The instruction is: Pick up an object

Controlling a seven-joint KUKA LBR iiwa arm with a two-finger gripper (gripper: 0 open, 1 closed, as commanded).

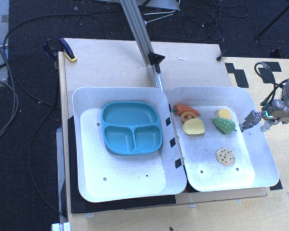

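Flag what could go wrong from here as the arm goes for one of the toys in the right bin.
1. The carrot, yellow piece and green piece lie close together, so a descent could nudge a neighbour or catch two.
2. The cookie lies flat and may slip from a pinch.
3. The end effector sits by the right bin's rim; a low approach could clip it.
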